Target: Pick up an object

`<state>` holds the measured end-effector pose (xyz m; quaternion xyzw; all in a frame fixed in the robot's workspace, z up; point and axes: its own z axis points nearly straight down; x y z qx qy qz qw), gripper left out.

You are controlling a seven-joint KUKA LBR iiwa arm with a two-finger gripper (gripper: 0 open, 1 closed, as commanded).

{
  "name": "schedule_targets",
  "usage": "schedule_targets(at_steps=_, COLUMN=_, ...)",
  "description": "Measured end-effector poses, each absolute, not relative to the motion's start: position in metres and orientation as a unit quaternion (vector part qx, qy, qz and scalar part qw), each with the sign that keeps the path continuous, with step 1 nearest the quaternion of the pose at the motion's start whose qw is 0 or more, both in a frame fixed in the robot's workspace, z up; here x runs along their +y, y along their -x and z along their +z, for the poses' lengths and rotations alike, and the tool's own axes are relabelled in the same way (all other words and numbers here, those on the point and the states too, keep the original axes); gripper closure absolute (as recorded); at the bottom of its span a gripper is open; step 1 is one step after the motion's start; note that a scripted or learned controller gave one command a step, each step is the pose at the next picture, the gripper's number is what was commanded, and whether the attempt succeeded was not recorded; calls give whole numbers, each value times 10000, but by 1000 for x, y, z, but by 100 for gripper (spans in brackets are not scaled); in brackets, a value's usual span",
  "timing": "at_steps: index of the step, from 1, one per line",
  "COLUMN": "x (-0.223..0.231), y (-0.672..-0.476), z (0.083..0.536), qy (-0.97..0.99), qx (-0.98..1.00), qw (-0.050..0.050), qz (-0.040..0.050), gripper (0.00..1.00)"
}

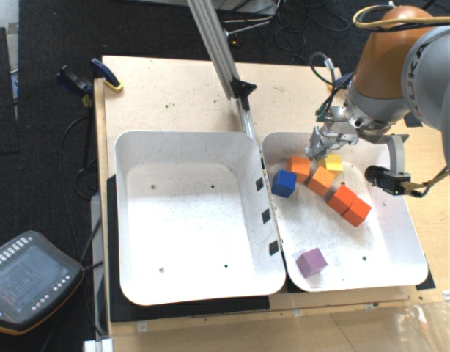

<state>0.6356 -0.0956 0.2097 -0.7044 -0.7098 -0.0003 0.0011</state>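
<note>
Your arm comes in from three o'clock and bends down over the right bin, so the pincer hangs at the bin's twelve o'clock end, right over the cluster of blocks. You cannot tell whether it is apart or together; the wrist hides that. Just below its tip lies a yellow block, touching an orange block at its nine o'clock side and a second orange block at six o'clock. A blue cube sits just beside them toward nine o'clock, near the bin's wall. A longer red-orange block lies slanted toward five o'clock of the cluster. A purple cube sits well apart at the six o'clock end. The left bin rests alongside on the table.
</note>
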Motion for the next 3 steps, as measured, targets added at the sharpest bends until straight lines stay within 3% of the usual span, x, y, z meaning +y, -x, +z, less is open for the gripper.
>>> schedule_targets(at_steps=2, x=11, y=-636, z=237, qy=7040, qx=-7102, qw=-3, qz=-15, gripper=100)
schedule_targets(at_steps=3, x=59, y=-633, z=228, qy=7044, qx=-7098, qw=12, qz=1, gripper=100)
